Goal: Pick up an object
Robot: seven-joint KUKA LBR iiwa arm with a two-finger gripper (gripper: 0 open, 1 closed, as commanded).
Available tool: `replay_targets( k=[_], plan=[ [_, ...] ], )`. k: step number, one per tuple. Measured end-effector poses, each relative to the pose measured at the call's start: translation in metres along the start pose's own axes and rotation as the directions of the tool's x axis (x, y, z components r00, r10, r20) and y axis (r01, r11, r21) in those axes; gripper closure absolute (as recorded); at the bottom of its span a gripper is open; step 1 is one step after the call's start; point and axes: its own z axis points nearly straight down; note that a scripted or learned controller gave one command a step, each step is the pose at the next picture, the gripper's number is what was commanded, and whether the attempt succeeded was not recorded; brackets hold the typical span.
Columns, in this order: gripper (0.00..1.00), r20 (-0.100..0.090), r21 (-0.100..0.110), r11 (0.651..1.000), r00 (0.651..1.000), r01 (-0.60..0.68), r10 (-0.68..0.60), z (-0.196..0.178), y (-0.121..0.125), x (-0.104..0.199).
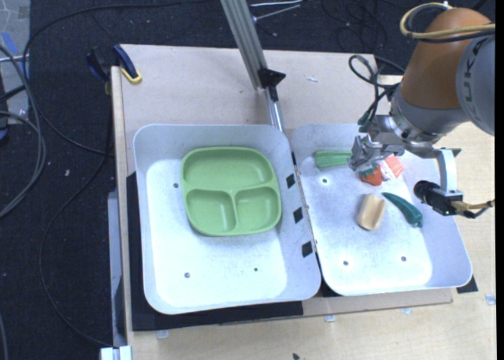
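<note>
Orange-red object (391, 168) beside fingers (364, 163) in right bin (441, 264); finger state unclear, grasp not visible.

The tool (367, 163) partly hides an orange object (391, 168); its identity is unclear.

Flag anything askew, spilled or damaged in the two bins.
Nothing stands out. The green tray sits flat in the left bin. The right bin holds a few loose items lying at mixed angles below the hand, none spilled over a rim.

Right bin (394, 272) front bare; bread piece (370, 212), green pepper (404, 209) crowd middle.
</note>
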Motion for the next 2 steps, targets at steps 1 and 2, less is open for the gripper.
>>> replay_targets(
  k=[1, 2],
  plan=[
    [1.00, -0.003, 0.002, 1.000, 1.000, 0.006, -0.006, -0.010, 0.023, 0.054],
    [1.00, -0.003, 0.004, 1.000, 1.000, 0.007, -0.007, -0.017, 0.026, 0.111]
  ],
)
